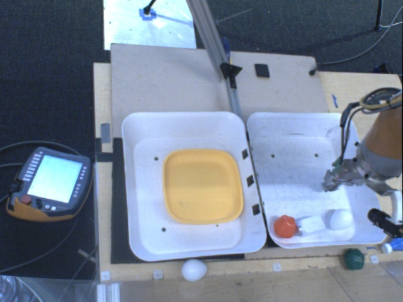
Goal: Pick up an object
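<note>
In the right bin (296,137), three small things lie along the near wall: an orange-red ball (284,226), a white block-like piece (311,224) and a white egg-shaped ball (340,219). My gripper (332,181) hangs low over the right part of this bin, a little above and behind the white egg-shaped ball, with nothing seen in it. The grey arm with its orange band (383,145) comes in from the right edge. A square yellow plate (203,185) lies flat in the left bin (141,168).
A white egg (194,270) and a dark green ball (354,258) rest on the bench in front of the bins. A teach pendant (47,184) sits at the far left. A slanted metal pole (211,33) stands behind the bins.
</note>
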`<action>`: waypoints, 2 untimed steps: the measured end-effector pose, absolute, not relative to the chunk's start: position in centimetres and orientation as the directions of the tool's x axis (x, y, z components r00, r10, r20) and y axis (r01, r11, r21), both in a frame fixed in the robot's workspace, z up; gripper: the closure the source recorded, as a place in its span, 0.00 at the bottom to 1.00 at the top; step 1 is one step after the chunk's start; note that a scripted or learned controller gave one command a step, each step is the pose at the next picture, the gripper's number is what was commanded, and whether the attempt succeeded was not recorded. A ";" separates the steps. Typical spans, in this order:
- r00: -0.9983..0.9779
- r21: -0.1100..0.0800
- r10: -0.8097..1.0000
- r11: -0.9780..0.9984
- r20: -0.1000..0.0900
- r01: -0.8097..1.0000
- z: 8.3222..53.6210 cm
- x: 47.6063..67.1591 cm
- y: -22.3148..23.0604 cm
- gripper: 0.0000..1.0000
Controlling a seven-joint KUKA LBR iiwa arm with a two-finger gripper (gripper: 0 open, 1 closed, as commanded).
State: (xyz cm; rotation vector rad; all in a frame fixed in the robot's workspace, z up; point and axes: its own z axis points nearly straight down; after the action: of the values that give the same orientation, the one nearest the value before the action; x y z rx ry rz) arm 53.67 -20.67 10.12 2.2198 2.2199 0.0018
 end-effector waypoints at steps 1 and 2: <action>-0.001 0.004 1.000 0.001 -0.001 1.000 14.4 53.7 -20.4 1.00; -0.002 0.005 1.000 0.002 -0.001 1.000 19.5 53.5 -19.4 1.00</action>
State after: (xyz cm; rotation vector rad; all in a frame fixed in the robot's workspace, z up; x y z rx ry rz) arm 53.46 -19.40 19.51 2.2168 2.2202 0.0043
